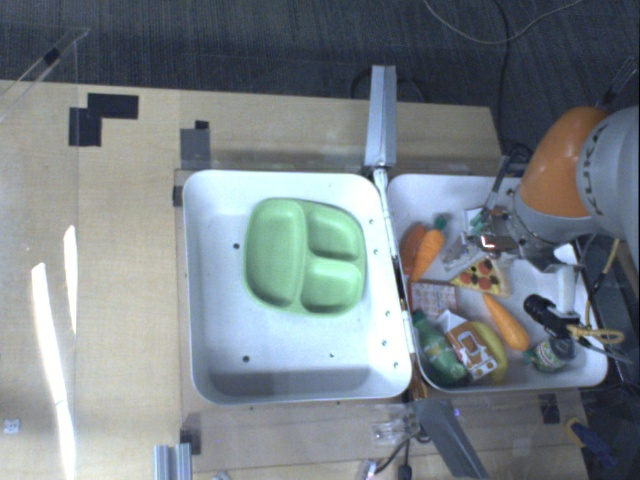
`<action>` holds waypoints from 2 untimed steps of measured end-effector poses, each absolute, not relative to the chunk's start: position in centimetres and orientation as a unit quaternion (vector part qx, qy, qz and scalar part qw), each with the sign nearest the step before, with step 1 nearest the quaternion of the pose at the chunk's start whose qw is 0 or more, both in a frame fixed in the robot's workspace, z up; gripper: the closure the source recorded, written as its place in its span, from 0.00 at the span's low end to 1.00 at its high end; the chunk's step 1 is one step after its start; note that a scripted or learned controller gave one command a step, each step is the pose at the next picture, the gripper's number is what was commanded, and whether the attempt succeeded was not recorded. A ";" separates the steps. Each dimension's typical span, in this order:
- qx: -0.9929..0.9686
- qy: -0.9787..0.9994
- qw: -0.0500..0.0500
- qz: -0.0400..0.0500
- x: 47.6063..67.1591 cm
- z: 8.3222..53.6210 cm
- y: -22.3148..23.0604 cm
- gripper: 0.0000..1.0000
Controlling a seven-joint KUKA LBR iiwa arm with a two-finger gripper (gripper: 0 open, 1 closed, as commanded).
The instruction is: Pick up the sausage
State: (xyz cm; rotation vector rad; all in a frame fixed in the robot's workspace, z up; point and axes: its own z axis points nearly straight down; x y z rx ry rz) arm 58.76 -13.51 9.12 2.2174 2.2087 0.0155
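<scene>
Where dark carpet (250, 18) ends, a wooden bench (100, 298) bears two bins (200, 298).

We see two white bins — the left bin (200, 298) holds a pale green tray (303, 255), the right bin (590, 370) holds mixed items. There is an orange carrot (427, 250) with green top and a yellow pizza slice (483, 276) with red dots. The arm (590, 168) is grey with an orange band.
</scene>
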 end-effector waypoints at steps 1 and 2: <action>0.708 0.706 0.012 0.007 59.1 10.2 -13.6 1.00; 0.708 0.706 0.011 0.007 59.1 10.2 -13.6 0.00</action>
